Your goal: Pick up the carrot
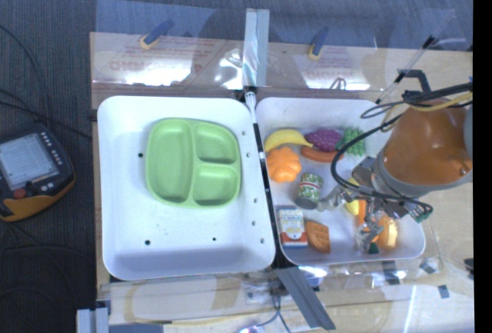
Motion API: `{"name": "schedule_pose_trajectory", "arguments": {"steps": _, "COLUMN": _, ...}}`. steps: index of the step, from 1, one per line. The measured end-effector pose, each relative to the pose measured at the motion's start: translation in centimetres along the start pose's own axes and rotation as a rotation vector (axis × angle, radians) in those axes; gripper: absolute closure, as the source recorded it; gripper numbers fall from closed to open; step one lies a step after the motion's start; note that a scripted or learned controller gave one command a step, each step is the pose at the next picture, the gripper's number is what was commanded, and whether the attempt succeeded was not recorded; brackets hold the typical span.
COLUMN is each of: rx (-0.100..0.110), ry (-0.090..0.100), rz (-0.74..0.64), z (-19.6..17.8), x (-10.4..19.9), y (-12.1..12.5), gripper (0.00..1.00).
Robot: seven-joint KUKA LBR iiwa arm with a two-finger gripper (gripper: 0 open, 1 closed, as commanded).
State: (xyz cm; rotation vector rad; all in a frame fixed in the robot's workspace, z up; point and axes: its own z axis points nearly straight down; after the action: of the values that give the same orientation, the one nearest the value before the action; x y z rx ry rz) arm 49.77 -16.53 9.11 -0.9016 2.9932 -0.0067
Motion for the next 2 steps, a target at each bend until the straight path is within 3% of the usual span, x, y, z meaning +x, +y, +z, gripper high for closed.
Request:
{"name": "schedule_pose_trajectory", "arguments": {"steps": 1, "rx": 0.004, "ry": 0.0, "rz": -0.001, "z": -1.1, "x": -0.2, "y": -0.1, "gripper": 1.0}}
{"name": "schedule_pose_trajectory", "arguments": {"steps": 2, "rx": 0.001, "ry": 0.008, "rz": 0.126, "z": -11.2, "x": 1.0, "y": -3.2, "gripper": 1.0}}
